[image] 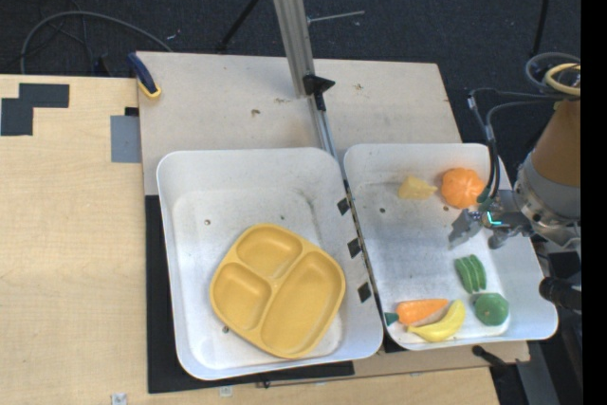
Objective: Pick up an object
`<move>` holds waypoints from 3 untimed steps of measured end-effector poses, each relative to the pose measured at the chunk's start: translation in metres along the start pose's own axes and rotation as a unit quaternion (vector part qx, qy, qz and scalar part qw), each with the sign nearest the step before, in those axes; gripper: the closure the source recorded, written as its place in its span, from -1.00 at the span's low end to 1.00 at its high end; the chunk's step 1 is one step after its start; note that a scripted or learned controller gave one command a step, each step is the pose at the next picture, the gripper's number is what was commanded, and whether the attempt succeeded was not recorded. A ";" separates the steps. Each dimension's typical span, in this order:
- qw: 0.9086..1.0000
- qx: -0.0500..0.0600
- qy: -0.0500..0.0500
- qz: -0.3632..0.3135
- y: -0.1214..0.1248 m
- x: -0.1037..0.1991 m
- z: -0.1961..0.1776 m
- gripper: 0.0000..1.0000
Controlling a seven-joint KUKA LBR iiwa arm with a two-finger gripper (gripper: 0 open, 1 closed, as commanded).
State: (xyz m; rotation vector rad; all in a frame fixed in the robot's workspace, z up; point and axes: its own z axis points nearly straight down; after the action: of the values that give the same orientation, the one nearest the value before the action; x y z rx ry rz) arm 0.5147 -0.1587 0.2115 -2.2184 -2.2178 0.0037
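Gripper (477,228), fingers spread with nothing between them, hovers in the right bin (417,299). Your nearest targets: orange (461,187) just above it, green cucumber piece (469,273) just below. Closing here likely catches nothing or nudges the orange away.

1. The left bin (180,204) holds a divided plate (277,288).
2. The right bin (408,251) holds the toy food.
3. At its back: round fruit (460,187), a pale piece (416,189) to its left.
4. At its front (bunched together): carrot (421,310), banana (442,325), lime (490,308), with a cucumber (469,273) just behind.
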 end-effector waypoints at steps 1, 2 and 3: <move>1.000 -0.001 0.000 0.000 0.000 0.000 0.000 -1.00; 1.000 0.001 0.000 0.000 0.008 0.006 0.057 -1.00; 1.000 0.001 0.000 0.000 0.009 0.002 0.102 -1.00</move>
State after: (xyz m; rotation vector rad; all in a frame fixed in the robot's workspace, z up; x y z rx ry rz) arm 0.5229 -0.1568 0.1097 -2.2173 -2.2158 0.0059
